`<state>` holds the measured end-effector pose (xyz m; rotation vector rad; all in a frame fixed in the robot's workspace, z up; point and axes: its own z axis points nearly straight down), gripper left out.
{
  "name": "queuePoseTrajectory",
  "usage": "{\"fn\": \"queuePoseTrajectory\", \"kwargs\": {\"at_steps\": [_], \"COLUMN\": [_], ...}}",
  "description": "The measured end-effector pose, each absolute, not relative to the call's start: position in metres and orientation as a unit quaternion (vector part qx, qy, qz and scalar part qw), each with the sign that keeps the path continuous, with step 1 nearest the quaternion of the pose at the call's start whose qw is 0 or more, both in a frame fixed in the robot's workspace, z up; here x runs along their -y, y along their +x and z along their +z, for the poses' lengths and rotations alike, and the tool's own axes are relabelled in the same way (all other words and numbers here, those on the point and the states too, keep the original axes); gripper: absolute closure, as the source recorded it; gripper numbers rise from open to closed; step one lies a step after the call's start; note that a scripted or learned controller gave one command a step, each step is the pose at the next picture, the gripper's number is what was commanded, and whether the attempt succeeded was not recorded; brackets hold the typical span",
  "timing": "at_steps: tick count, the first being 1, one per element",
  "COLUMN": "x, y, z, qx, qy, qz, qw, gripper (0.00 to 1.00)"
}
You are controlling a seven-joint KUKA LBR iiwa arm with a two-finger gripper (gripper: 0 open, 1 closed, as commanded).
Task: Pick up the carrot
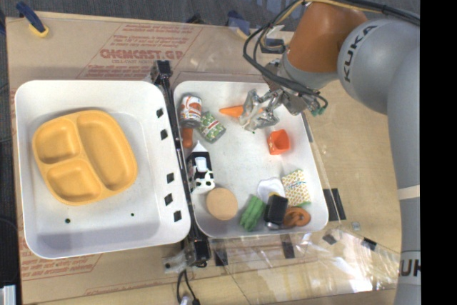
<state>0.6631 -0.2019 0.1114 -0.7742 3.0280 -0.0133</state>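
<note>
The gripper (255, 113) is hovering, fingers seemingly parted and empty, just beside the carrot (231, 111) lying near the right bin's (314, 153) far edge; it should be straddling the carrot squarely before closing

yellow tray (84, 153), soup can (191, 110)

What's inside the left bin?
The left bin holds a yellow tray with three compartments, all bare. The bin floor beneath the tray is covered, so anything under it can't be seen.
</note>
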Motion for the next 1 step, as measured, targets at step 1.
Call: {"fn": "queuePoseTrajectory", "kwargs": {"at_steps": [1], "x": [0.2016], "y": [0.6626], "z": [0.1104], "qx": [-0.969], "qy": [-0.248], "qz": [-0.0037], "qw": [0.007], "gripper": [0.00]}}
